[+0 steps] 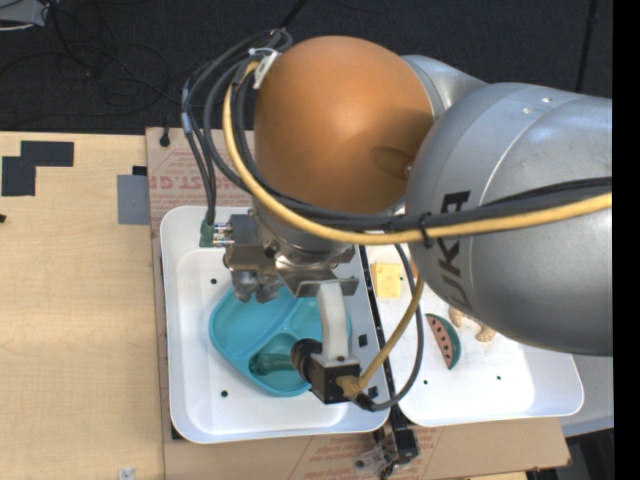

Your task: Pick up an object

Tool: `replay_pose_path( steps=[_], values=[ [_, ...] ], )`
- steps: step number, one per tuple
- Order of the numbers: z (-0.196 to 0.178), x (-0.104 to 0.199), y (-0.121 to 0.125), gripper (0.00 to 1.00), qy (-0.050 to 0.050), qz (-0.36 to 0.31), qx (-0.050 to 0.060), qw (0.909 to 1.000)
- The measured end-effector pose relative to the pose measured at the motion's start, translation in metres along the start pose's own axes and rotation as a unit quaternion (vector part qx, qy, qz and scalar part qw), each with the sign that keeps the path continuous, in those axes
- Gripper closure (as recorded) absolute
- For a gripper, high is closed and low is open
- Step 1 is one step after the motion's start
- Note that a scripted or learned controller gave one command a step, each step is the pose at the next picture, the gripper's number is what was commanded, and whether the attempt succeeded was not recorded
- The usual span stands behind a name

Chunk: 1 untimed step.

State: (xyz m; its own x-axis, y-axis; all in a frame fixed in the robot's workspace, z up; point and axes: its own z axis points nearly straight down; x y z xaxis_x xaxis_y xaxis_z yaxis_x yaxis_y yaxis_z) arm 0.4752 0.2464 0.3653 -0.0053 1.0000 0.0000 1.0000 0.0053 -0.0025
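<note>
Over the left shallow white bin [185, 368], the gripper [255, 286] is down at a teal plastic dish [235, 333], seemingly unlifted; its grip state cannot be told

Wooden bench [70, 348] bears left bin [185, 368], right bin [520, 388].

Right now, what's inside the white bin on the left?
A blue-green dish lies in the left bin. The robot's arm hangs over the dish's top edge and the back of the bin, so anything else lying there is covered.
</note>
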Motion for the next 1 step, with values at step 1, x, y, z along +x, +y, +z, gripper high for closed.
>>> replay_pose_path(
  steps=[1],
  values=[
    [-0.0338, -0.0036, 0.0009, 1.0, 0.0, 0.002, -0.001, 1.0]
  ],
)
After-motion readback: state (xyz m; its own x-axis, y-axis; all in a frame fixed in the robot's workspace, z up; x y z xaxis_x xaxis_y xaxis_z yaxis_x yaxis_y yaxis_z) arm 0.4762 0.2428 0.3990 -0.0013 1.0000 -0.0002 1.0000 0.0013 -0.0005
